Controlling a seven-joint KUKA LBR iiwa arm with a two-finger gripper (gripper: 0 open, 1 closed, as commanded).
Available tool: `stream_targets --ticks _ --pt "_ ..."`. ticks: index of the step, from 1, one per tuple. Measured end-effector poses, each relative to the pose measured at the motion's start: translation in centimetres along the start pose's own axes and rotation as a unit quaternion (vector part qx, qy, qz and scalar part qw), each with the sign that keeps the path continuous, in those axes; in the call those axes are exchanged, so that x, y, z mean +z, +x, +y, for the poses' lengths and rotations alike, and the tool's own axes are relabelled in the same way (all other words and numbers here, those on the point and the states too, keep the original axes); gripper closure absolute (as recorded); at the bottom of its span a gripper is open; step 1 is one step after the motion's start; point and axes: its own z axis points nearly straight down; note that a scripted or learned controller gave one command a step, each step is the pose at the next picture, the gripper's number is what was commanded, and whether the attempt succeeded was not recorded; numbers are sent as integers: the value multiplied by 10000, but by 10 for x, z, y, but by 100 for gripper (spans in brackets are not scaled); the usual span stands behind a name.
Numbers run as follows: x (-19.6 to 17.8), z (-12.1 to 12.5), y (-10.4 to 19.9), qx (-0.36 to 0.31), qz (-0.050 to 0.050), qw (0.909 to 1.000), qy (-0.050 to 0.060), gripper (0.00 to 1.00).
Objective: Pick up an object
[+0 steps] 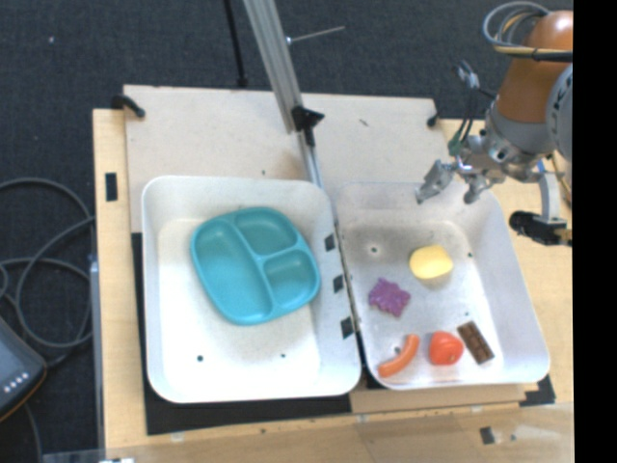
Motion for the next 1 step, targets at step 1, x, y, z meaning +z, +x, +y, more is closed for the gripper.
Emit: stream_targets --ticks 1 --pt "47 -7 5 4 4 10000 3 0"
